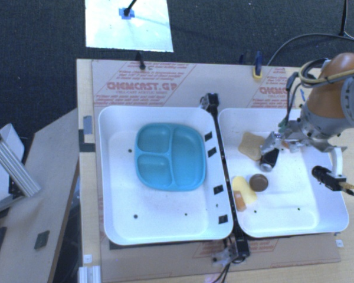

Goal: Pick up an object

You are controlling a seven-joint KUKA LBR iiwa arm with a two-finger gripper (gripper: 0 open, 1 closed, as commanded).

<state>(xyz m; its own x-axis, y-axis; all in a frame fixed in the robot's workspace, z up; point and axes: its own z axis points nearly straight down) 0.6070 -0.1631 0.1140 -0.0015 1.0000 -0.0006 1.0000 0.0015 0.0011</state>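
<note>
The right bin (318,217) holds a tan flat piece (249,144), a brown round object (259,183) and a yellow piece with an orange end (242,192). My gripper (269,158) hangs over the middle of that bin, pointing down and left. Its dark tip sits just right of the tan piece and a little above the brown round object. I see nothing held in it.
A blue sectioned plate (168,156) lies in the left bin (121,217). A black divider strip (220,170) runs between the bins. The arm's grey body and orange band (336,87) hang over the right bin's far right side, with cables (330,178) trailing there.
</note>
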